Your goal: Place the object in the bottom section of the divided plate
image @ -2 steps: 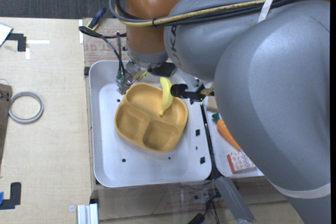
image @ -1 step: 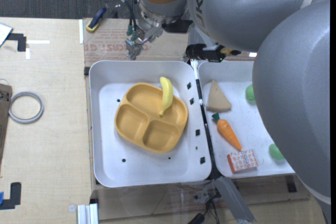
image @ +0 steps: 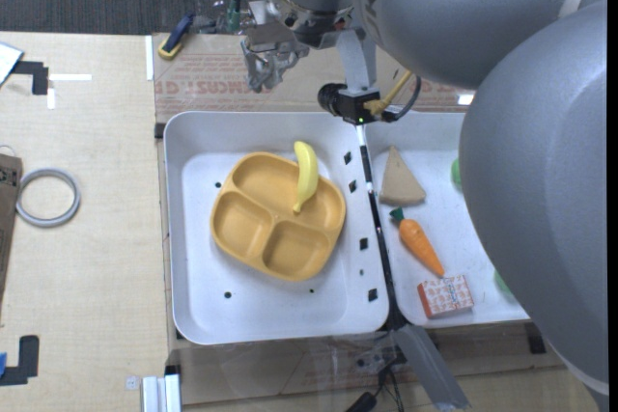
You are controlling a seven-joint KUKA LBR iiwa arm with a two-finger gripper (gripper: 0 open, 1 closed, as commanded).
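A yellow divided plate (image: 246, 219) lies in the left white bin (image: 193, 304). A yellow banana (image: 306, 173) rests on the plate's upper right section, reaching over its rim. My gripper (image: 266, 72) hangs above the bench behind the left bin's far edge, apart from the plate and the banana. Nothing shows between its fingers.
The right bin (image: 468, 328) holds a tan wedge (image: 400, 180), a carrot (image: 421, 245) and a small red-and-white packet (image: 445, 295). The grey arm covers the bin's right part. A tape roll (image: 44, 197) lies on the bench at the left.
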